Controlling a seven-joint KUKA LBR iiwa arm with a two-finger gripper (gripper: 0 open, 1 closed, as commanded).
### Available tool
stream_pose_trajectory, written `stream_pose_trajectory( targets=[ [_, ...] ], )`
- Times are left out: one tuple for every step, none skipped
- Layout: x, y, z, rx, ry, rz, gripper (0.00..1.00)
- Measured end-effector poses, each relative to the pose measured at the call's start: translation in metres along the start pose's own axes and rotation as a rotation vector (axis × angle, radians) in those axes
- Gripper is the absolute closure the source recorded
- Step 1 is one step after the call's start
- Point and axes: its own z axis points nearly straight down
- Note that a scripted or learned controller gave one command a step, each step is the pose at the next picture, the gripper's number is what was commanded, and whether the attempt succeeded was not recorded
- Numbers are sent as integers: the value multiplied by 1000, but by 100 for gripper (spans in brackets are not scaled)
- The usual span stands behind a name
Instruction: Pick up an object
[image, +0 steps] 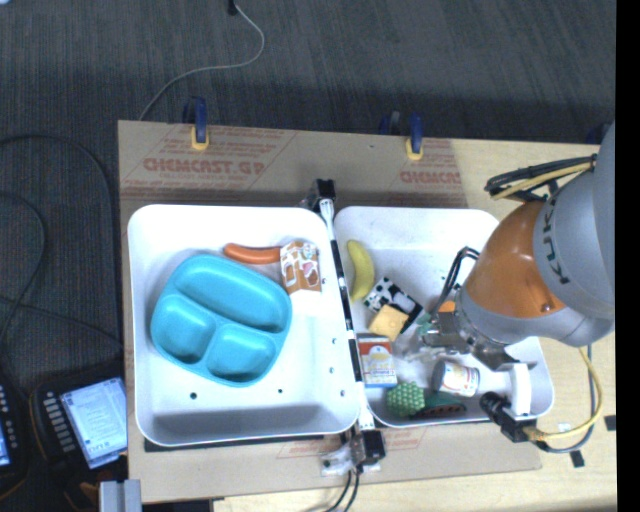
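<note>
The bench (200, 160), a brown board with red lettering, carries two shallow white bins side by side. The grey arm (560, 250) with its orange band reaches over the right bin's right side, and the gripper (432, 335) hangs low over the middle of that bin; its wrist hides the tips, so I cannot tell whether anything is clamped there.

The left bin (160, 400) holds the largest item, a blue divided tray (220, 318), lying slantwise across the bin's middle. Along the tray's far edge lies an orange carrot-like piece (252, 253), and just beside that, near the bin's far right corner, a small brown-and-white carton (300, 267).

The right bin (420, 225) holds the smaller pieces. A yellow banana (359, 270) lies near the bin's left wall, toward the far end. Next to it sits a black-and-white spotted toy (392, 296), and touching that a yellow wedge (388, 321). Nearer the front, by the left wall, lies a red-and-white packet (377, 362). At the front edge sits a green bumpy item (405, 399), and beside it a small white jar (458, 378), tipped on its side, just below the gripper
</note>
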Motion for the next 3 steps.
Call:
stream_pose_trajectory(
  targets=[
    [-4,0,-1,-2,-7,4,0],
    [-2,0,-10,-1,-3,2,100],
    [-9,67,-131,10,8,-6,100]
  ],
)
